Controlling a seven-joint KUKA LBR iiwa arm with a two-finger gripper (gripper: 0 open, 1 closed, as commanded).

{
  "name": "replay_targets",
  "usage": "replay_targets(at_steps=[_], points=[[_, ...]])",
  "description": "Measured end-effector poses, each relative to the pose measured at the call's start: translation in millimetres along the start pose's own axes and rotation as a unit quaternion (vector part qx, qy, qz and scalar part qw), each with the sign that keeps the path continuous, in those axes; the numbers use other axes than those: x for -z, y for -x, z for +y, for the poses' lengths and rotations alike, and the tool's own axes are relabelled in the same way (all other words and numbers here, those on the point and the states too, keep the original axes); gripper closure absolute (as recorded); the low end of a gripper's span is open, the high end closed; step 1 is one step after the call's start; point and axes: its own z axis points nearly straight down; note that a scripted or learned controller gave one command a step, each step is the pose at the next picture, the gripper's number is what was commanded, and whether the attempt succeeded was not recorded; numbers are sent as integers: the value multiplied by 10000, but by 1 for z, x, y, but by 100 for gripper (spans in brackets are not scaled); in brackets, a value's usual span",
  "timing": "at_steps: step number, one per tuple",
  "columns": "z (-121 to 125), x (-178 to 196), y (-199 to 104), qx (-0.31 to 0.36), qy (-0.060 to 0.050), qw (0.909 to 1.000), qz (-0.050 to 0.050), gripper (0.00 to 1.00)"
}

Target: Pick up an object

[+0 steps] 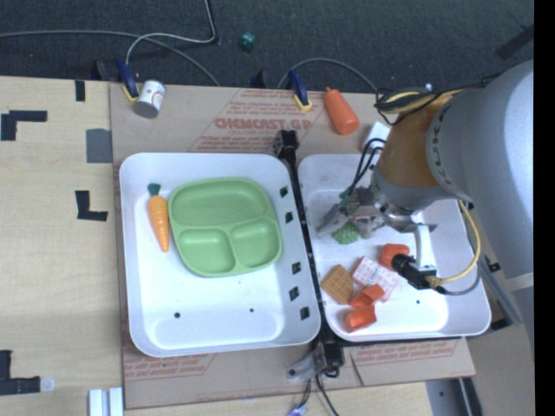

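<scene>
The big grey arm (486, 146) comes in from the right, and its orange band (408, 150) sits just above the wrist. It bends down into the right bin (460, 319). The gripper (345, 219) points low and to the left, near the middle of that bin, right over a small green thing (347, 232). I cannot tell how it stands, or if it has the green thing, because the metal parts hide it. Below the gripper lie a tan cracker (336, 282), a pink and white packet (375, 274) and some red-orange blocks (361, 312). The left bin (139, 302) holds a green plate (225, 225) with three parts, and a toy carrot (159, 219) lies just beside the plate on its left. Both bins sit on a brown board (217, 120) on a pale wooden bench (52, 258). Behind the bins, an orange toy (341, 111) and a small can (150, 97) lie on the board. Past them is dark carpet (347, 16) with a thin cable (208, 11) running across.
</scene>
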Motion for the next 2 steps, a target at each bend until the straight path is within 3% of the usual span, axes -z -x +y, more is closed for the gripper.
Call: replay_targets(at_steps=[1,2], points=[[1,10,0,3,9,10000,-7,100],[1,120,-47,12,1,10000,5,100]])
